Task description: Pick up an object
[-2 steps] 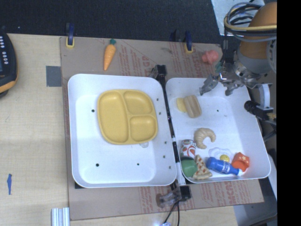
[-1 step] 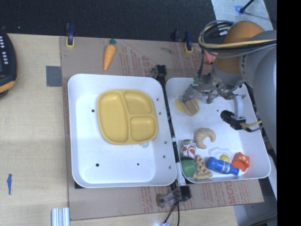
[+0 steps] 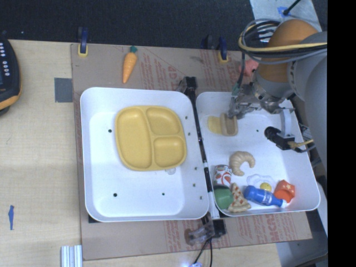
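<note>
The hand is lowered onto a tan food piece in the right bin; its grip state cannot be told.

arm: bulky grey rounded casing | band: glossy orange dome | cables: black-and-yellow loops | gripper: dark metal two-finger head

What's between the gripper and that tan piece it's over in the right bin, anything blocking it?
Nothing visible does. The gripper is right above the tan piece beside the pale yellow food piece. The croissant lies apart, nearer the camera.
</note>
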